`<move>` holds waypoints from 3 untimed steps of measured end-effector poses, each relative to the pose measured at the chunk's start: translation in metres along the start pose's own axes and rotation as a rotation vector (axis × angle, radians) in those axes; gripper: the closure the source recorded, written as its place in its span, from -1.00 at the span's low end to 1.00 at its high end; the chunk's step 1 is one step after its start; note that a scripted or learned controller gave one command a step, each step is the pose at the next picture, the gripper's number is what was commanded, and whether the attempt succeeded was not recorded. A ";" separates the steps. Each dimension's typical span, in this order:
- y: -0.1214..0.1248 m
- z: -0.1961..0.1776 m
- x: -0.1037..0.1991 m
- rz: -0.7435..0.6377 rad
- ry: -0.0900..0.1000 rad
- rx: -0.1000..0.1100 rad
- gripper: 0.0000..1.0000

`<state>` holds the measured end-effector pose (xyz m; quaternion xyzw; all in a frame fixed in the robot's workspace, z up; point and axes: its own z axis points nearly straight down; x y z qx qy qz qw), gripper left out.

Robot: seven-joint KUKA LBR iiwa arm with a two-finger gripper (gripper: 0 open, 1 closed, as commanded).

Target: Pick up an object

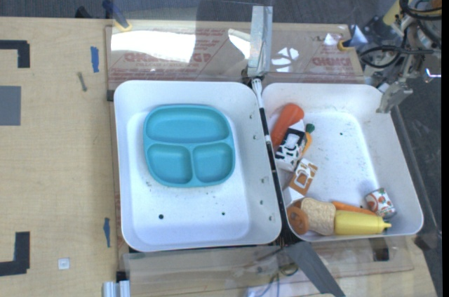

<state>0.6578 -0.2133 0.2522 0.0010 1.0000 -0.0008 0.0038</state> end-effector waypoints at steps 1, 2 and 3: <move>0.078 0.141 0.022 0.052 0.014 -0.006 -1.00; 0.120 0.162 0.074 0.230 -0.005 -0.001 -1.00; 0.117 0.162 0.080 0.679 -0.003 0.003 -1.00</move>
